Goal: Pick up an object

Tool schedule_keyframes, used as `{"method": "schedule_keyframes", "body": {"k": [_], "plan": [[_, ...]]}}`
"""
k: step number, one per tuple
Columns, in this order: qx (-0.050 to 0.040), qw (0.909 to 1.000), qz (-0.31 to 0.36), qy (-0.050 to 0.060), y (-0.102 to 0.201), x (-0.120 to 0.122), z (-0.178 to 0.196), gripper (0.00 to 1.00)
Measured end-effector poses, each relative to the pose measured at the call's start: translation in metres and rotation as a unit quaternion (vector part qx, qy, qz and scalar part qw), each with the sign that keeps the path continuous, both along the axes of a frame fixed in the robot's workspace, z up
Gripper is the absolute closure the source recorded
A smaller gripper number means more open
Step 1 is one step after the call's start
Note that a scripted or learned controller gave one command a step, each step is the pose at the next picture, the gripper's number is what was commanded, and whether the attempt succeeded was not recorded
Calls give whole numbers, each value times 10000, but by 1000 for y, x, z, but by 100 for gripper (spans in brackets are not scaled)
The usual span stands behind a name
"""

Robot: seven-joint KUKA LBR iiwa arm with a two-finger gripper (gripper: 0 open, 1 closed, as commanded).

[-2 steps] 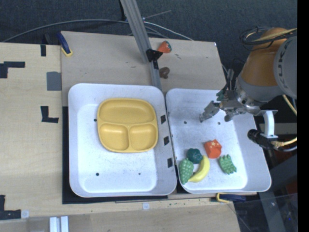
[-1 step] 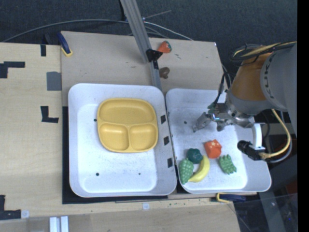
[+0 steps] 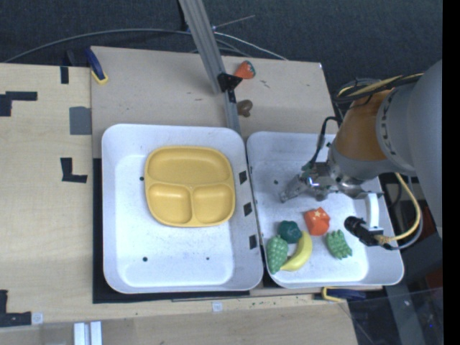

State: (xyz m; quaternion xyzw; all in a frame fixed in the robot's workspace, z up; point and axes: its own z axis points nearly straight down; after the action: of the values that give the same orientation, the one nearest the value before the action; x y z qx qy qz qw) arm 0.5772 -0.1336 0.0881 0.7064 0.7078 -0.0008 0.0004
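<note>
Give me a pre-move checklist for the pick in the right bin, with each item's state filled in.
1. Gripper over the right bin: ok, it sits above the bin's bare upper floor.
2. Gripper lined up on a target: not ok, the toys lie nearer the bin's front edge.
3. Nothing held between the fingers: ok.
4. Red toy free to grasp: ok, it stands apart from its neighbours.
5. Banana free to grasp: not ok, the green toys crowd against it.
6. Yellow tray out of the way: ok, it lies in the left bin.
</note>
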Motion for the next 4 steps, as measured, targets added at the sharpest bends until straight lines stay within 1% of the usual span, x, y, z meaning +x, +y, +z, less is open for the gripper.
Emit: {"method": "schedule_keyframes", "body": {"k": [1,2,3,4], "plan": [[7,10000,4,4,1,0,11,100],[7,10000,-7,-15,-1,-7,57,100],[3,10000,-11,-19,-8,-9,102,100],[-1,10000,-5,-32,-15,-5,164,100]]}}
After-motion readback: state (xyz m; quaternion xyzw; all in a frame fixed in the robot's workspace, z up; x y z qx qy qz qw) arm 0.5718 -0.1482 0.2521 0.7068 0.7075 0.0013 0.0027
